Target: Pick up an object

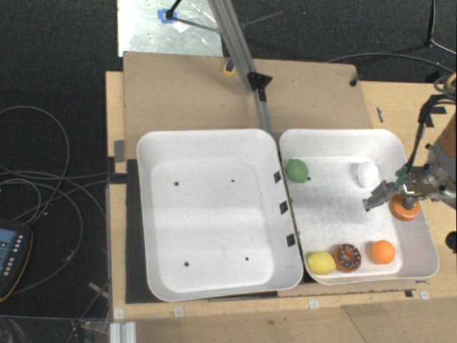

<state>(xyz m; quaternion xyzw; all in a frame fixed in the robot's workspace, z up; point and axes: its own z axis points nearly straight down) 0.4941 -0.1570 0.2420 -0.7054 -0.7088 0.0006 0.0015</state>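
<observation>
The right bin (335,143) holds several small objects. A green ball (296,170) lies near its far left corner and a white ball (365,174) near its far right. Along the front wall sit a yellow lemon (321,263), a brown doughnut (348,257) and an orange ball (383,251). Another orange object (405,211) rests by the right wall, partly hidden under the arm's wrist. My gripper (378,199) hangs low over the right part of this bin, just left of that orange object and below the white ball. I see nothing held in it.
The left bin (150,213) adjoins the right one at a clipped middle seam. A slanted grey pole (235,34) crosses the back of the bench. Cables lie on the floor at left.
</observation>
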